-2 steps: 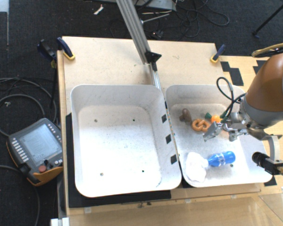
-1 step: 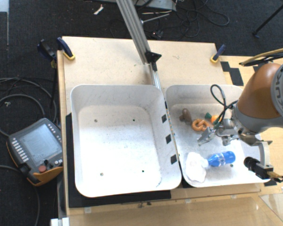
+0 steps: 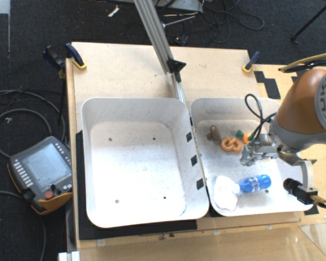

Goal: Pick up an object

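Left of the jaws: small brown knob-shaped object (image 3: pixel 213 132), then orange pretzel-like ring toy (image 3: pixel 231 144) with a green-and-orange piece (image 3: pixel 242 136) just beside it. Below and left: crumpled white cloth (image 3: pixel 225 193) touching blue plastic bottle (image 3: pixel 255 183). Grey two-finger gripper (image 3: pixel 249 157) low over the right-hand shallow white bin (image 3: pixel 217 109), jaw opening impossible to tell, nothing seen held. Approach step, likely; next, descent onto one object.

Left shallow white plastic bin (image 3: pixel 98 118) lay open to me | right white bin (image 3: pixel 206 110) crowded: small brown figure (image 3: pixel 213 132), orange pretzel-shaped ring (image 3: pixel 231 144), blue plastic bottle (image 3: pixel 255 183), crumpled white cloth (image 3: pixel 225 193) | slanted grey metal rail (image 3: pixel 155 29) crossed above the divide | my own grey arm (image 3: pixel 301 118) covered the right bin's far side
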{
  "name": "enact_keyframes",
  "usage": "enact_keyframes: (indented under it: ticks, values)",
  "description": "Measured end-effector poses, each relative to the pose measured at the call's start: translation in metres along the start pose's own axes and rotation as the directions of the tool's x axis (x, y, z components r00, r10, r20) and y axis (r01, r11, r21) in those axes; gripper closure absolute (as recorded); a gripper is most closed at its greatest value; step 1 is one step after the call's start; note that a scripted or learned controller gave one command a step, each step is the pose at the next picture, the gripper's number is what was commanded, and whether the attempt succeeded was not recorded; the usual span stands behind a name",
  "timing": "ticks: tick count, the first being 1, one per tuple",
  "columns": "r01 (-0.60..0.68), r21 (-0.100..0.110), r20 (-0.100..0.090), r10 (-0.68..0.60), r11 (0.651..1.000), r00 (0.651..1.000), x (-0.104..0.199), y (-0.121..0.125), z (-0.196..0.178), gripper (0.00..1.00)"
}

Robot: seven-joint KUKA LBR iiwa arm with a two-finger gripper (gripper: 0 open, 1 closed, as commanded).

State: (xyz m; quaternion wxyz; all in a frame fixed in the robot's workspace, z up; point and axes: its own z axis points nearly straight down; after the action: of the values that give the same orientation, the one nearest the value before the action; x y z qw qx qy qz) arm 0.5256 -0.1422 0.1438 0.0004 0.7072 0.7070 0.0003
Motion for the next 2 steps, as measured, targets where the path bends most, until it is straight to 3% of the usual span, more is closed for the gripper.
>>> enact_keyframes:
  ticks: [2]
  values:
    - [0.004,-0.005,0.002,-0.004,1.0,1.0,0.01,0.007,-0.105,1.0]
